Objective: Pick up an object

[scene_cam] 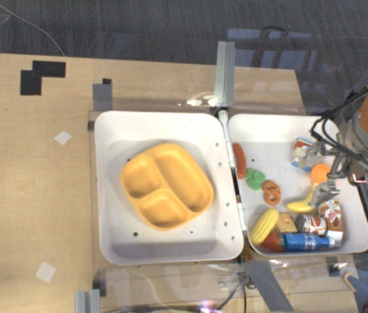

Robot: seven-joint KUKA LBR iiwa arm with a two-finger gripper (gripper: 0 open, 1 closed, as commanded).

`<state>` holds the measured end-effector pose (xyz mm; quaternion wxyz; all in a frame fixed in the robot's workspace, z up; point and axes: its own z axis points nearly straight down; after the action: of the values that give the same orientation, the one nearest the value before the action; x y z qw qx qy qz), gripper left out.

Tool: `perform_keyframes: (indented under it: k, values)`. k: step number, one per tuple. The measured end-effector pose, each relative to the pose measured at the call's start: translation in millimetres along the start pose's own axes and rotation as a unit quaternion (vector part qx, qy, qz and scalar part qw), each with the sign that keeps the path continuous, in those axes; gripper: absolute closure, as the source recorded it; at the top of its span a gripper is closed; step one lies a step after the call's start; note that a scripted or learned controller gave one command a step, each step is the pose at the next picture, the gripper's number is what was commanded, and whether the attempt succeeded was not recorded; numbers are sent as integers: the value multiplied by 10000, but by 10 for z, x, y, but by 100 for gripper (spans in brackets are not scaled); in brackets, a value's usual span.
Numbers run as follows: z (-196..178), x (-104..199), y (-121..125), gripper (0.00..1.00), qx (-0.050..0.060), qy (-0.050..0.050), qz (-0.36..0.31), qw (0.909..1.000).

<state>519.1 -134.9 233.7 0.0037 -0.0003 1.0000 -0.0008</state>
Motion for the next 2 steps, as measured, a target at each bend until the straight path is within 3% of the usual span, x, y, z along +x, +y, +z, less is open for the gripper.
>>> perform_keyframes:
  k: [1, 2]
  values:
    - [732, 259, 473, 0, -18, 31, 322, 9995]
    - [1412, 264, 316, 0, -13, -69, 1906, 9816]
